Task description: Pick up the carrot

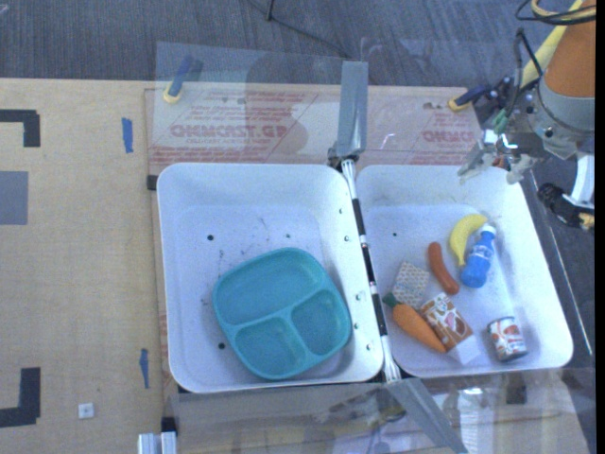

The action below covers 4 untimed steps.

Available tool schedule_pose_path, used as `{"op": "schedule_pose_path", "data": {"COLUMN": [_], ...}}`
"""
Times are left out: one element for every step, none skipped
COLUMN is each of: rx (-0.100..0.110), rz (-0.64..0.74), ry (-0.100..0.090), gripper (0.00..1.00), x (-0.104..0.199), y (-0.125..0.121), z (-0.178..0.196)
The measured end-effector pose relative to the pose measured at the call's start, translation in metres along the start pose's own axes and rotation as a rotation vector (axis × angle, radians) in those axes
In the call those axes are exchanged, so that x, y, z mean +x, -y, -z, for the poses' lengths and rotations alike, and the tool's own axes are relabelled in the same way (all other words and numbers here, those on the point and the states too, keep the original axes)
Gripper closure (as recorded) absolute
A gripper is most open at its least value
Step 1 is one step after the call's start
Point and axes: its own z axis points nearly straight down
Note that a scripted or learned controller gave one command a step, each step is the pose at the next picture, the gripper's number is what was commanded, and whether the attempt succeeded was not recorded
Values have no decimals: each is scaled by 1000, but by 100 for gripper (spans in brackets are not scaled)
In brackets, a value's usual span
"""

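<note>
1. While my arm reaches in from the right, my fingers [495,156] hang over the far right corner of the right bin [548,348], above its rim; I cannot tell whether they are spread or pressed together, and nothing shows between them.
2. The carrot [418,328] lies in the right bin near its front left corner, well apart from me, its green end toward the divider.
3. Just beside the carrot lies a small snack packet [447,320], touching it, with a red sausage [441,268] behind.
4. A banana [463,234] and a blue bottle [478,256] lie together mid-bin; a small can [508,339] sits by the front right corner.
5. A teal divided plate [280,312] rests in the left bin [180,253].
</note>
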Motion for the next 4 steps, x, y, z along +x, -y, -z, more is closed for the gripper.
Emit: {"op": "schedule_pose_path", "data": {"rx": [0, -7, -33, 0], "rz": [107, 141, 81, 169], "ry": [0, -1, 10, 0], "gripper": [0, 0, 0, 0], "x": [44, 58, 79, 110], "y": [84, 150, 172, 147], "z": [-20, -104, -113, -24]}}
